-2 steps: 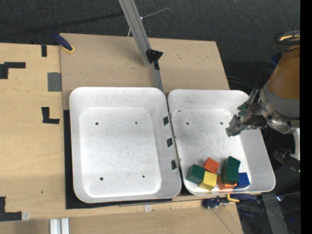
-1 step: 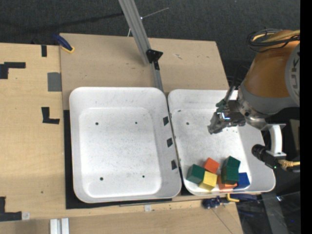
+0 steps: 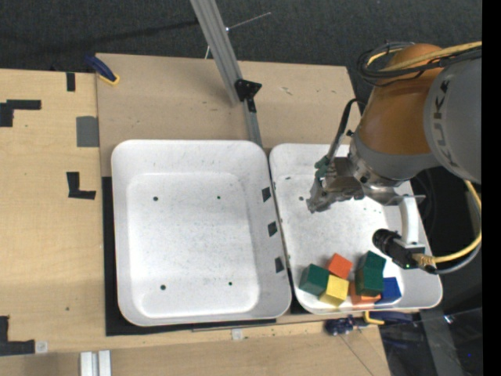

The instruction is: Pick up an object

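Several small blocks lie bunched in the right bin's (image 3: 296,233) near corner: a green block (image 3: 315,279), a yellow block (image 3: 337,290), an orange block (image 3: 340,265), a dark green block (image 3: 372,272) and a blue block (image 3: 390,290). My gripper (image 3: 319,198) hangs over the upper middle of the right bin, well behind the blocks. Nothing shows between its fingers, which look close together.
The left bin (image 3: 125,210) sits beside the right one, their rims meeting in the middle. A slanted metal pole (image 3: 223,45) rises behind the bins. The grey and orange arm (image 3: 407,124) covers the right bin's far right part. A yellow cable (image 3: 454,253) loops at the right.
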Controlling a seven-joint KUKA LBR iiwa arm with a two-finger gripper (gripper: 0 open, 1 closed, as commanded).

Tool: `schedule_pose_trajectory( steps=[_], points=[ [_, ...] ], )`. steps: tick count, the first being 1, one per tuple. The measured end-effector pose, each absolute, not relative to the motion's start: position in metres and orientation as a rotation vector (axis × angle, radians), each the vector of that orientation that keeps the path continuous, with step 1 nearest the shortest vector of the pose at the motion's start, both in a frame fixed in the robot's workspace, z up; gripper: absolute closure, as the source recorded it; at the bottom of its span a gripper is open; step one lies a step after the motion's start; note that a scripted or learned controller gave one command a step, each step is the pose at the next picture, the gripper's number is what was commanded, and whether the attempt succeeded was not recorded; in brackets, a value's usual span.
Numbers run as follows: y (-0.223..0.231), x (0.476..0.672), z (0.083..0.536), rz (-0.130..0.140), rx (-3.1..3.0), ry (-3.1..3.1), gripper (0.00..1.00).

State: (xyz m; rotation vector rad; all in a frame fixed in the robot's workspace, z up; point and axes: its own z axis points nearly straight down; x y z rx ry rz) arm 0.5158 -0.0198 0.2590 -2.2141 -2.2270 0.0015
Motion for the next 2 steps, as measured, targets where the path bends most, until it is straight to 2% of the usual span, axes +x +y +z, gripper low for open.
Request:
schedule_pose_trajectory(
  steps=[2],
  points=[
    [0.087, 0.563, 0.258, -0.001, -2.213, -2.228, 1.00]
  ],
)
